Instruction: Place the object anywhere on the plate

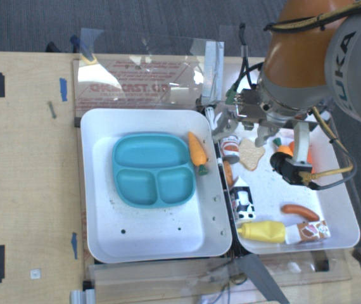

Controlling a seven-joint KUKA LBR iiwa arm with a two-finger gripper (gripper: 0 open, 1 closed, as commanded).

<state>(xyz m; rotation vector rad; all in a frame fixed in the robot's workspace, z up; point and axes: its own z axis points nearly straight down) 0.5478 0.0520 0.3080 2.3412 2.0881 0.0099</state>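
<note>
A blue divided plate [154,170] lies in the left white bin [104,233]. An orange toy carrot [197,149] rests in that bin against the plate's right rim. My gripper [242,132] hangs open over the far left corner of the right bin [342,223], with nothing between its fingers. Just below it lie a beige flat cookie-shaped piece [251,154] and a small red and white can [230,147].
The right bin also holds a black and white cow-patterned piece [242,201], a yellow toy [264,232], a red sausage [299,211], a small packet [313,231] and an orange item [285,148]. A clear plastic sheet [142,81] stands behind the left bin.
</note>
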